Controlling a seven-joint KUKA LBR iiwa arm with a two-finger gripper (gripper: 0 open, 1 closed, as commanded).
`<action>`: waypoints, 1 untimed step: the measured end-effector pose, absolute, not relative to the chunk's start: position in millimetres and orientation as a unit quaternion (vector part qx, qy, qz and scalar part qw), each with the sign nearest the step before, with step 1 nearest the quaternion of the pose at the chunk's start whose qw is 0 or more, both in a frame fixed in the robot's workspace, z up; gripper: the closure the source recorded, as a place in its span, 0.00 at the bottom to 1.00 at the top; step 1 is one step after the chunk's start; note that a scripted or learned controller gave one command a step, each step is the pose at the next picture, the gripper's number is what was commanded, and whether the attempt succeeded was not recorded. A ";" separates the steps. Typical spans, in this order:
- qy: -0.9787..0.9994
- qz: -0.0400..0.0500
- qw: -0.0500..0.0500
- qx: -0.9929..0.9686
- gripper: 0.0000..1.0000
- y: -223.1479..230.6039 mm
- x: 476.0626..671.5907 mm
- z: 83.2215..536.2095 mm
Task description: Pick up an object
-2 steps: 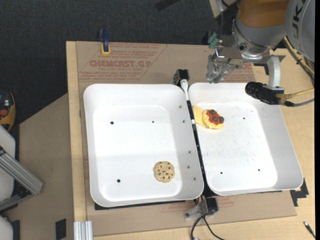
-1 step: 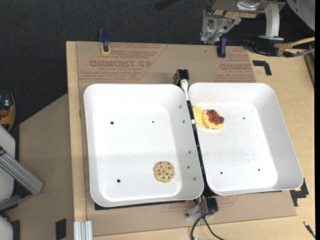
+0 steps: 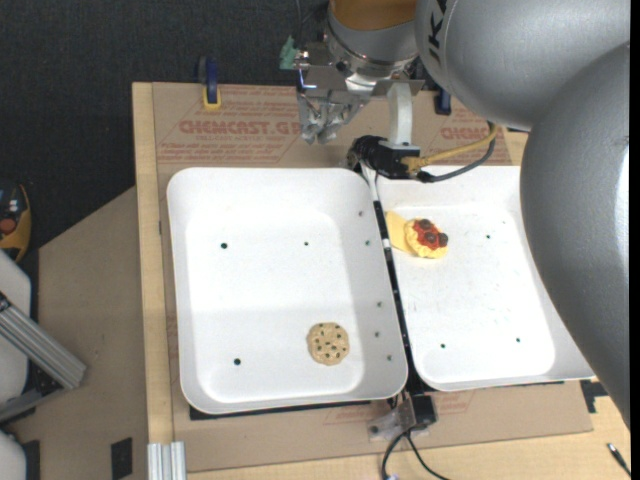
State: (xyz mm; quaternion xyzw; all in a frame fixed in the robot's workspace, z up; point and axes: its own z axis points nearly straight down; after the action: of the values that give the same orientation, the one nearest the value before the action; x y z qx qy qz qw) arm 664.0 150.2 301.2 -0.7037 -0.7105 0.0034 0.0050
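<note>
The pincer (image 3: 322,128) hangs above the surface beyond the far edge of the left bin (image 3: 200,268); I cannot tell how it is set. A cookie (image 3: 327,343) lies in the left bin's near part, and a yellow-and-red toy (image 3: 420,237) lies in the right bin (image 3: 500,348).

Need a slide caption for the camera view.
Gripper above bins' far edge; cookie in left bin, pizza toy in right.

You have two candidate objects. The first is a round tan cookie (image 3: 327,343) with dark chips; it lies flat on the floor of the left bin (image 3: 200,208), toward the near right area, short of the wall. The second is a yellow pastry (image 3: 420,237) with a red and dark topping; it lies flat in the right bin (image 3: 500,368), at its far left, close to the dividing wall.
</note>
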 end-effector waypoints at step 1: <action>-0.710 0.002 0.003 -0.705 1.00 220.8 664.6 257.3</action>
State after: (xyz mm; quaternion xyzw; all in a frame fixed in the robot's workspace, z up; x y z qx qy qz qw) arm 664.6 220.8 257.3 -0.7047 -0.7095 0.0019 0.0027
